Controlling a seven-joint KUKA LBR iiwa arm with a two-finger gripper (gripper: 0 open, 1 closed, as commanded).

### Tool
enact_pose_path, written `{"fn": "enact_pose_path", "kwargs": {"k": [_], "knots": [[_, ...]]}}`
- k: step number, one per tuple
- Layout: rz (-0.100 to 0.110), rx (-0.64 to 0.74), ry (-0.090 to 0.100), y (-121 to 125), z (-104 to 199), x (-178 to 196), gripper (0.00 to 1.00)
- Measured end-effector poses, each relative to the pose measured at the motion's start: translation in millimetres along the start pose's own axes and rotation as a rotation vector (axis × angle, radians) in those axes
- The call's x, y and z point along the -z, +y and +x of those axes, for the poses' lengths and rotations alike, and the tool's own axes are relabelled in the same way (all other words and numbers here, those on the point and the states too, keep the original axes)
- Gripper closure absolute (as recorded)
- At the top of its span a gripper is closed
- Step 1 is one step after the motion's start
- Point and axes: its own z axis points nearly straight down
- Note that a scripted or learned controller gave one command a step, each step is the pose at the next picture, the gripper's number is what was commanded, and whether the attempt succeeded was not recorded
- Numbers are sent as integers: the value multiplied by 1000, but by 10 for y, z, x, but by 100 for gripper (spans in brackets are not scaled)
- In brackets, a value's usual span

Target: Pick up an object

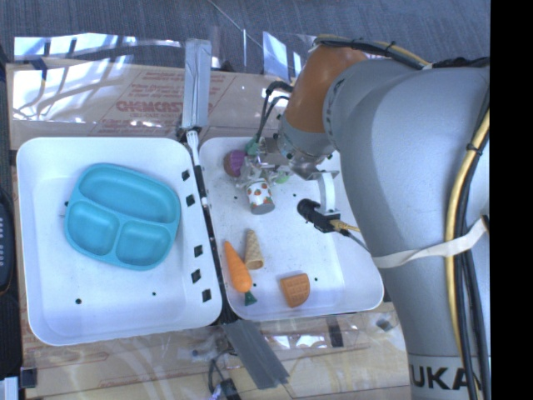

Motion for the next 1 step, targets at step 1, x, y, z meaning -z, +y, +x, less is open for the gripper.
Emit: {"fn": "enact_pose_path", "kwargs": {"k": [1], "knots": [[-24,-5,3,-449,670,977,100]]}}
